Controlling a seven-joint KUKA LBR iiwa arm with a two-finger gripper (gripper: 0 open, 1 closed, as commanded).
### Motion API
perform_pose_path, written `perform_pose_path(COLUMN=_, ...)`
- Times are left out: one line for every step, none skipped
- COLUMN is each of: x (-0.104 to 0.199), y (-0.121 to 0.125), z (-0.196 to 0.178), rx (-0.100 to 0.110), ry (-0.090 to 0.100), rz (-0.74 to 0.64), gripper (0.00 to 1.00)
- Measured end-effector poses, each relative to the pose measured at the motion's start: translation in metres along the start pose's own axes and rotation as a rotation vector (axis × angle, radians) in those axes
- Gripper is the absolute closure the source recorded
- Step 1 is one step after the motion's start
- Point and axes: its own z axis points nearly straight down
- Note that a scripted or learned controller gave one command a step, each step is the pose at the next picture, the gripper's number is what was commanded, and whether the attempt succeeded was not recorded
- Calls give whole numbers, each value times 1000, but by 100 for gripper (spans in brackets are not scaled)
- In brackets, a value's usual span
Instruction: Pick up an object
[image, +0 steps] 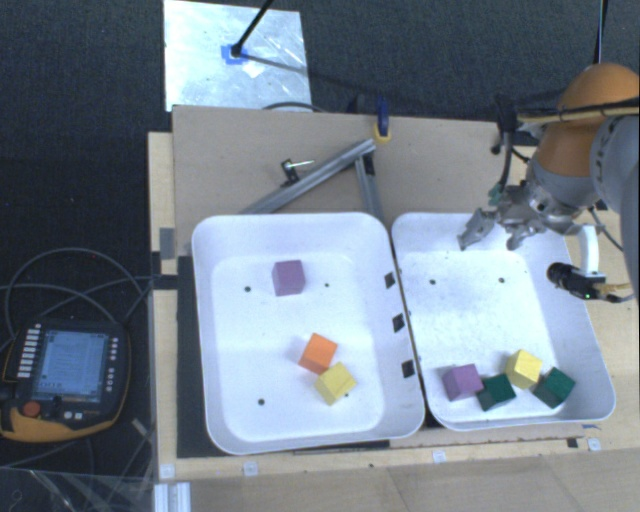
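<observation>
**Operator:** While the gripper (497, 232) hovers over the far edge of the right bin (560, 300), what is its state?

**Technician:** Its fingers are spread apart, with nothing between them. It hangs above bare bin floor.

**Operator:** Where do the candidate objects lie relative to it?

**Technician:** Four blocks sit along the near wall of the same bin, well apart from the gripper, toward the camera. The purple block (462, 380) lies almost straight toward the camera from the fingers. The dark green block (495, 391) touches it; the yellow block (524, 367) and the second green block (554, 385) lie further to the arm's side.

**Operator:** Recommended target?

**Technician:** Probably the purple block. Its outer side is free, though the green neighbour crowds the other side. The blocks are cubes, so no long axis governs wrist rotation.
</observation>
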Motion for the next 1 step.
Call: perform_pose_path(x=0, y=0, z=52, rx=1, ry=1, rz=-2, gripper=0)
